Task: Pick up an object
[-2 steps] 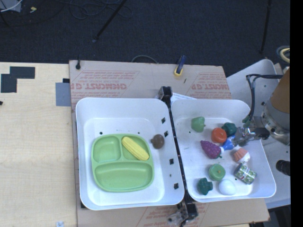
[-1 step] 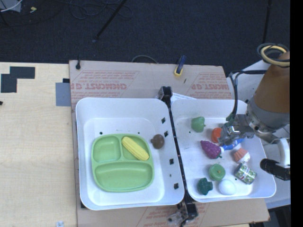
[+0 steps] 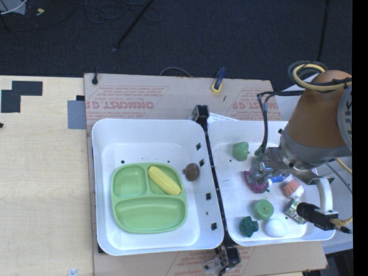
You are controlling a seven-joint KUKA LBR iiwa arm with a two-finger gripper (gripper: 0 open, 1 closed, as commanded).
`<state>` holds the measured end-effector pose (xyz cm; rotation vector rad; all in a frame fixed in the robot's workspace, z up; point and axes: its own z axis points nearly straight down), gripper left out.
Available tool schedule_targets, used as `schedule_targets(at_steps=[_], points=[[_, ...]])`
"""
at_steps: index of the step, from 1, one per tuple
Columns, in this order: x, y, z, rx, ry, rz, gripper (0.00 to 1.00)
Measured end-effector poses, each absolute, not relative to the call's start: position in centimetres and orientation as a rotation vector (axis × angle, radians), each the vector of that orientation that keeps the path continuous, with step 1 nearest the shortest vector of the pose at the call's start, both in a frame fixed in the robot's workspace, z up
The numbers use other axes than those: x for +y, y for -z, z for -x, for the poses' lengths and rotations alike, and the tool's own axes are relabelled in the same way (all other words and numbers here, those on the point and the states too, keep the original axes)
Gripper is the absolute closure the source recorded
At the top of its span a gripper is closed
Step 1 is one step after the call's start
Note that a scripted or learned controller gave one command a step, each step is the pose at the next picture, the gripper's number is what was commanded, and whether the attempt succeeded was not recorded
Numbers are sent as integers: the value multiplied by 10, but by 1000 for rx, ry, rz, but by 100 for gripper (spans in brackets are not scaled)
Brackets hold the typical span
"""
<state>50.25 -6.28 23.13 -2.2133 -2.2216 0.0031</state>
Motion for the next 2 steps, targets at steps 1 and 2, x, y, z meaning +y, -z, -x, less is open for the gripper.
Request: schedule_targets(at_steps=[1, 2], points=[[-10, -219, -503, -2222, -4, 2215, 100], [43, -214, -495, -2222, -4, 2214, 100]])
